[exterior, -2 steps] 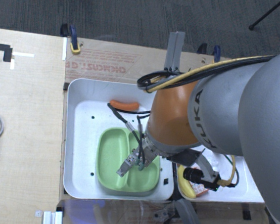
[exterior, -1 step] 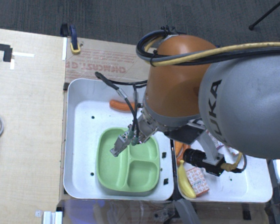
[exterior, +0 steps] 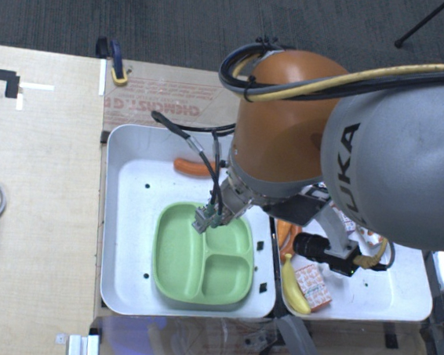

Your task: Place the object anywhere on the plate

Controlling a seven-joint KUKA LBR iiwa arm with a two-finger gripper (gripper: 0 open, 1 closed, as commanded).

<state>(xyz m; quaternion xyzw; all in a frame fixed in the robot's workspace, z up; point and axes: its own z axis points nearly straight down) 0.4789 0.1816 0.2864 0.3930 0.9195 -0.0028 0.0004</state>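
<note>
A: Identify the largest elements of the figure, in order.

B: The arm [exterior: 367, 149], grey with an orange band, enters from the right and covers much of the upper right of the scene. Beneath it lies the counter [exterior: 31, 192], a pale wooden surface bearing two shallow white containers side by side: the left bin [exterior: 127, 218] and the right bin [exterior: 398, 302], the latter partly hidden under the arm.

A: What does the left bin contain?

B: A green plate [exterior: 196, 272] with three compartments, resting on the bin floor toward the near right corner. Its compartments show nothing lying in them. Near the far wall of the same bin lies an orange carrot [exterior: 191, 167], well apart from the plate and partly crossed by a black cable.

A: And the right bin?

B: At its left end, a yellow banana [exterior: 294, 293], with a small red-and-white packet [exterior: 314, 289] touching it. A second orange object [exterior: 281, 234] lies just beyond the banana, partly hidden by the arm.

A: Where is the gripper, and what is its state?

B: The gripper [exterior: 207, 220] sits over the far edge of the plate, at the upper compartments. Whether it is apart or together cannot be told at this size, and no object is visible in it.
</note>
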